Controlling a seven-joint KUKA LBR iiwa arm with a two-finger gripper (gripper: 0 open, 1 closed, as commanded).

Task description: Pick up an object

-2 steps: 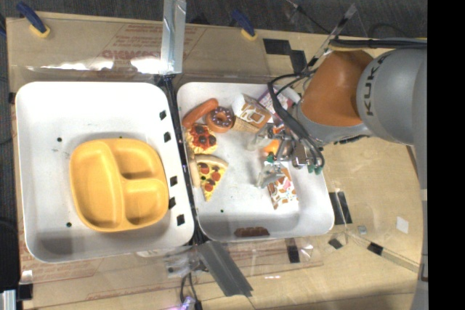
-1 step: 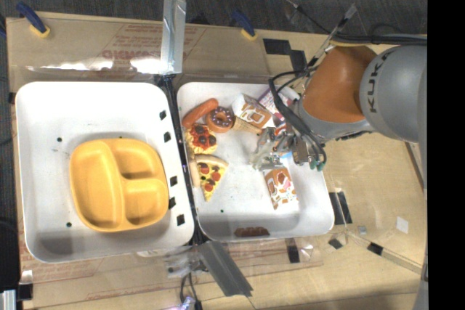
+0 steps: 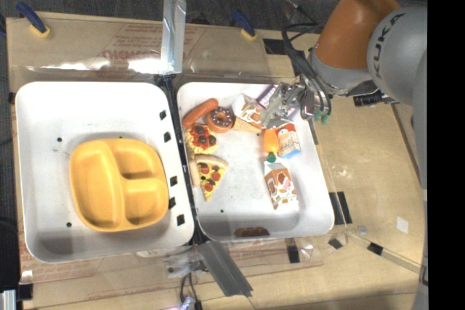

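Observation:
The right bin holds several toy foods: a red sausage, a chocolate donut, a pizza slice, a small pizza piece with toppings, an orange juice carton and a brown-and-white carton. A patterned packet and a purple item lie near the bin's far right corner. My gripper hangs low over that corner, just above the juice carton and right of the packet. Whether it touches anything is hidden by its own body.
The left bin holds a yellow divided plate. A grey divider strip stands between the bins at the back. The arm's orange band and cables reach in over the right bin's far right rim.

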